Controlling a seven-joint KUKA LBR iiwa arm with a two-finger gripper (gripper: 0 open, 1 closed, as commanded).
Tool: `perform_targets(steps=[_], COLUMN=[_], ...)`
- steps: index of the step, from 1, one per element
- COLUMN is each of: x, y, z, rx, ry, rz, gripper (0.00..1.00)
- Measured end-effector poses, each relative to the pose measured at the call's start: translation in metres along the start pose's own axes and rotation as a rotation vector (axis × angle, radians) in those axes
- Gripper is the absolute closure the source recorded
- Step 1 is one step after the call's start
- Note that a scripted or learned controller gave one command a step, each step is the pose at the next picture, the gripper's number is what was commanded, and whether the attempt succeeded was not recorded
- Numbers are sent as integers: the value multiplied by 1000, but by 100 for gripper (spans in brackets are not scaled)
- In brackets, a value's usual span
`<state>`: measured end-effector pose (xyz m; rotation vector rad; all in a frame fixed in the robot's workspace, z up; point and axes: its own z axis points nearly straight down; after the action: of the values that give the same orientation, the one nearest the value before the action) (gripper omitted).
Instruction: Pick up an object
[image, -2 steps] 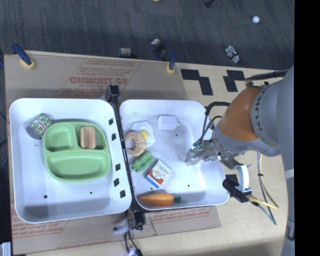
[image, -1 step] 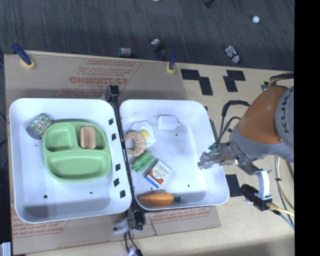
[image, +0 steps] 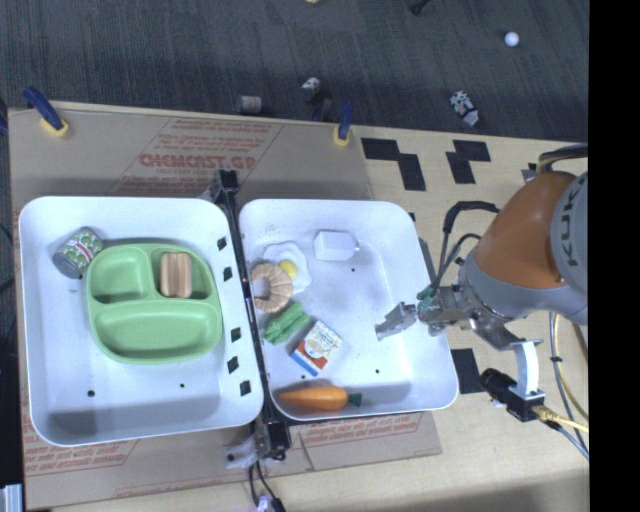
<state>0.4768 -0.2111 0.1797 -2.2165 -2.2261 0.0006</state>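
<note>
While the grey two-finger gripper (image: 397, 318) hangs low by the right edge of the right white bin (image: 400, 215), I cannot tell how its jaws stand, and nothing shows in them. Picking is not yet done. Closest is the small orange-and-white box (image: 317, 346), near the bin's middle; next, it should reach there.

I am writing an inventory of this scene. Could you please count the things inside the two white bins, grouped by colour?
Green: 2, the divided tray and the bean-like piece
Orange: 1, the carrot
Tan or brown: 2, the block on the tray and the bagel
White: 2, the fried egg and the white block
Multicoloured: 2, the can and the small carton
Total: 9
</note>
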Motion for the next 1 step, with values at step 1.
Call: perform_targets(steps=[1], x=[1], y=[82], z=[33], rx=[2], ry=[1], rz=[-2], gripper=[0])
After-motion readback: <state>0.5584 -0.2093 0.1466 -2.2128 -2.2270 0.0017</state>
